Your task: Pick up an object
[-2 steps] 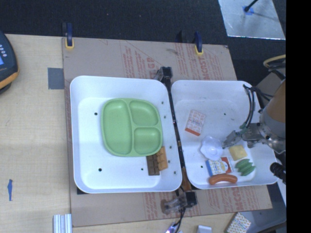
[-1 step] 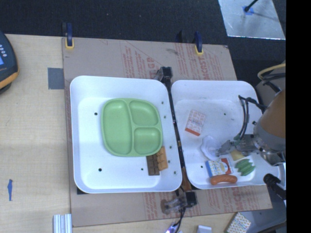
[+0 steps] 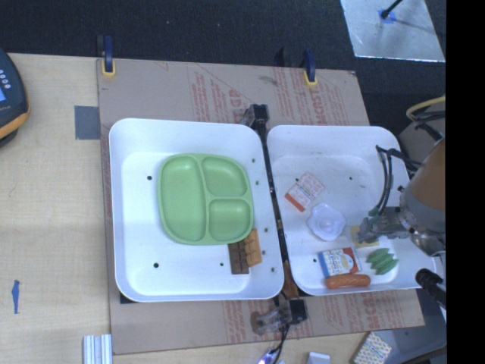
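Observation:
The right bin holds several small objects. An orange-and-white packet lies near its middle, with a clear plastic cup just below it. Along the near wall sit a small blue-and-white box, an orange sausage-shaped piece and a green pod. My gripper comes in from the right and hangs low over the bin's right side. It is right of the cup and above the green pod. Nothing shows in its grasp.
The left bin carries a green divided plate and a brown waffle-like block at the plate's near right corner. A black divider clamp sits between the bins. Cables loop by the arm's wrist.

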You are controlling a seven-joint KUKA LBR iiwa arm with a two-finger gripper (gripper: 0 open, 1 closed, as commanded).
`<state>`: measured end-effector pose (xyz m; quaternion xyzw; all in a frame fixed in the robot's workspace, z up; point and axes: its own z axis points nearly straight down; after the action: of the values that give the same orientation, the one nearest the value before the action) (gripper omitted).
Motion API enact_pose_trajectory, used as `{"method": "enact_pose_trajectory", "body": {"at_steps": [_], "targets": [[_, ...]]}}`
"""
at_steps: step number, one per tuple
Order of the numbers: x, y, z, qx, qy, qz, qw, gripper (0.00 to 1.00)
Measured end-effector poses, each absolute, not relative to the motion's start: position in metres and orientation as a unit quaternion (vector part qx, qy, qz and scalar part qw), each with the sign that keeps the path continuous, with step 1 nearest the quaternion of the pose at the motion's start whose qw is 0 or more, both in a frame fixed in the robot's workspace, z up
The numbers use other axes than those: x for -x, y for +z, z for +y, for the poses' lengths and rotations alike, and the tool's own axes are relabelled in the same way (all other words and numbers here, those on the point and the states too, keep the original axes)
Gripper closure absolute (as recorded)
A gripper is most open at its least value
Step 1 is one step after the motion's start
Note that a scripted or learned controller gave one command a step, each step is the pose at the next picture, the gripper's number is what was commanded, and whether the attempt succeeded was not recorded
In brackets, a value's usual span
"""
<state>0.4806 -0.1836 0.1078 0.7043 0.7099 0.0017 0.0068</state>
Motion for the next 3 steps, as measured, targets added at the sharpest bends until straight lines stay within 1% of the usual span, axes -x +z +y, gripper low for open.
{"method": "enact_pose_trajectory", "body": {"at_steps": [1,2,3], "targets": [[-0.512,0.183,-0.126,-0.703,0.0026,0.711,0.001,1.00],[-0.595,0.193,-0.071,-0.703,0.0024,0.711,0.001,1.00],[-0.590,0.192,-0.076,-0.705,-0.0011,0.709,-0.001,0.00]]}}
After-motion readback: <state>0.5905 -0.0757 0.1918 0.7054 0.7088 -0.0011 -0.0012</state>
